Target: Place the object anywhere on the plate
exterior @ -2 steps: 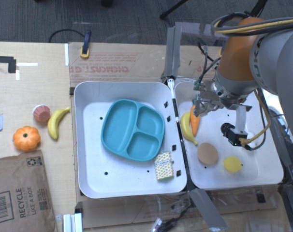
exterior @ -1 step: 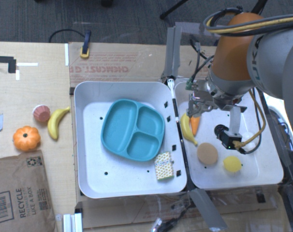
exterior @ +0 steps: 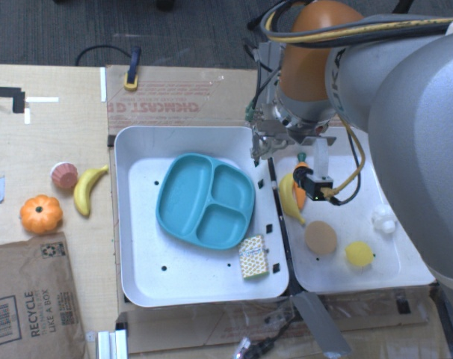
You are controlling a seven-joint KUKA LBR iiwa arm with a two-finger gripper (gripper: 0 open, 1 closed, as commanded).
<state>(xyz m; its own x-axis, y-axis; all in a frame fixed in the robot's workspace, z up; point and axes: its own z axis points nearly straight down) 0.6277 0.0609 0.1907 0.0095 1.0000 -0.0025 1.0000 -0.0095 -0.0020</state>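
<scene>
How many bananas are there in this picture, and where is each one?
2. One banana lies on the bench left of the bins, beside the pumpkin. The other banana is in the right bin, under the arm; others may be hidden there.

Two white bins: the left bin [exterior: 133, 223] and the right bin [exterior: 395, 264]. One blue plate [exterior: 205, 200] and one small packet [exterior: 253, 258] lie in the left bin. In the right bin lie one banana [exterior: 288, 198], one carrot [exterior: 301, 182], one brown ball [exterior: 321, 238] and one lemon [exterior: 359, 254]. On the bench at the left are a second banana [exterior: 87, 189], one pumpkin [exterior: 41, 215], one pink cupcake [exterior: 64, 176] and one paper bag [exterior: 32, 298].
</scene>
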